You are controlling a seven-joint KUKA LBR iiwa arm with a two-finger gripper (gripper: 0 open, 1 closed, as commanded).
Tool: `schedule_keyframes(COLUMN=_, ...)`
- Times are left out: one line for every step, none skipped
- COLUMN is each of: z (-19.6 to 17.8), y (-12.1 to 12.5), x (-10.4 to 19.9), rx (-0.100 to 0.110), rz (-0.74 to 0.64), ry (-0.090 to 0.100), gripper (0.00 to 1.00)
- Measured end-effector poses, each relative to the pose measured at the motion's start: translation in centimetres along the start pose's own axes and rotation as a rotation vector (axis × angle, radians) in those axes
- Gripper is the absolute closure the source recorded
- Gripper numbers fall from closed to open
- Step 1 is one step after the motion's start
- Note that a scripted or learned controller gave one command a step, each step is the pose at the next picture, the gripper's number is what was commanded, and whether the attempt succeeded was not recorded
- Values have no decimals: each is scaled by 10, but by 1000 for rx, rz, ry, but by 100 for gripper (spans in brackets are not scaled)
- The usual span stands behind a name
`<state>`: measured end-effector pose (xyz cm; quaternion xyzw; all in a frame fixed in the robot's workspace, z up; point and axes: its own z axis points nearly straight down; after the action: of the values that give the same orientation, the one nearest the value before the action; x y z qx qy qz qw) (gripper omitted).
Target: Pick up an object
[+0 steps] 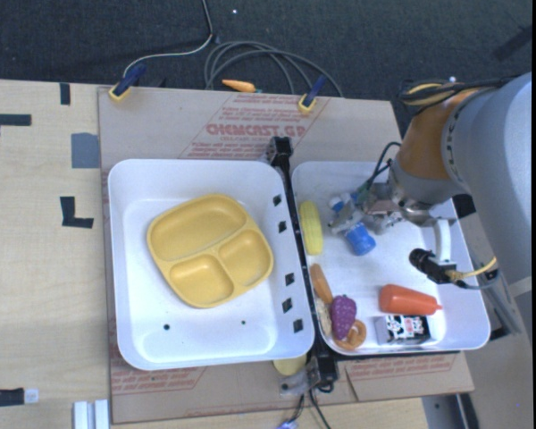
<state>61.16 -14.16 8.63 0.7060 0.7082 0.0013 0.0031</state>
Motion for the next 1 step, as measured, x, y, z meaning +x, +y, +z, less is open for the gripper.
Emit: schedule_keyframes(z=-1, y=-35, x=11, rx=0, rz=3, ry=-1, gripper=0)
